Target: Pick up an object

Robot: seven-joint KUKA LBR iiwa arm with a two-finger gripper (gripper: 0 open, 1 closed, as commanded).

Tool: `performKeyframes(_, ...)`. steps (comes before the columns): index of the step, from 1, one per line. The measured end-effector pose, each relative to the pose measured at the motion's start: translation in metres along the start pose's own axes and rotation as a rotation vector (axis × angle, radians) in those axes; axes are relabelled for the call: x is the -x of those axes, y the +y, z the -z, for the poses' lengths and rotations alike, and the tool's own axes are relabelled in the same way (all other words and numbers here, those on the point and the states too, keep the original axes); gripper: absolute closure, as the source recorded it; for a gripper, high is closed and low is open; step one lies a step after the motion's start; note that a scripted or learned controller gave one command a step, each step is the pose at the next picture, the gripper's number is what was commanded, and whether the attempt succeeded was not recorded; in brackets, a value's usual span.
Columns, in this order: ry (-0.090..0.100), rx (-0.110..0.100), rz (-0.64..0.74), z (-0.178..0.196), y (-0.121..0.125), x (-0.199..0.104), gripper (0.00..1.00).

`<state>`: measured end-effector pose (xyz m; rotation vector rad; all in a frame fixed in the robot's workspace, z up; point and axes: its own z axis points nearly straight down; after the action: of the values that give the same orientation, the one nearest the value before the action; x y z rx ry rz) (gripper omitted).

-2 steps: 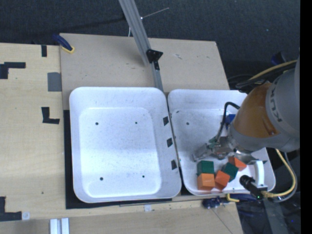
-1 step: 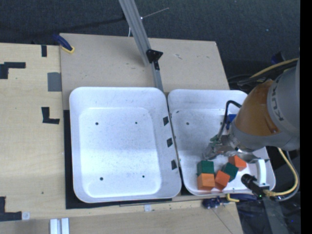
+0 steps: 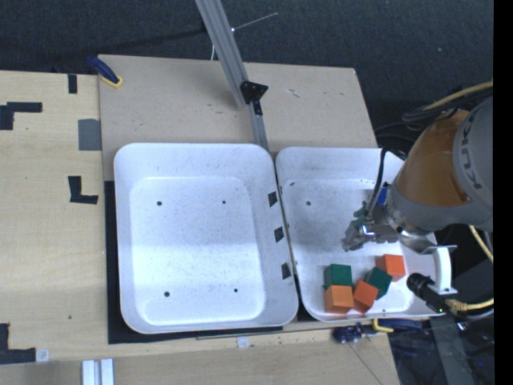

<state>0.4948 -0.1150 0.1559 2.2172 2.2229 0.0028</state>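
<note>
bins (image 3: 196, 155): 2 | orange blocks (image 3: 339, 297): 3 | green blocks (image 3: 339, 274): 2

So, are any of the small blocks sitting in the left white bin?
No. The orange and green blocks all lie clustered in the right white bin, near its front edge.

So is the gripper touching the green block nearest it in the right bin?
Apart. In the camera view, bare white bin floor shows between the gripper and the green block below it in the right bin.

blocks (image 3: 359, 286) clustered in right bin (image 3: 317, 175), end effector (image 3: 362, 233) perhaps just above
</note>
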Motion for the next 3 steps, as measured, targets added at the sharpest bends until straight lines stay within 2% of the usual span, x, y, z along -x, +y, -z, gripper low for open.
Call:
performKeyframes(2,-0.001,0.001,0.0,0.099,0.012,-0.005,1.0)
performKeyframes(3,0.001,-0.004,0.003,0.094,0.026,-0.046,1.0)
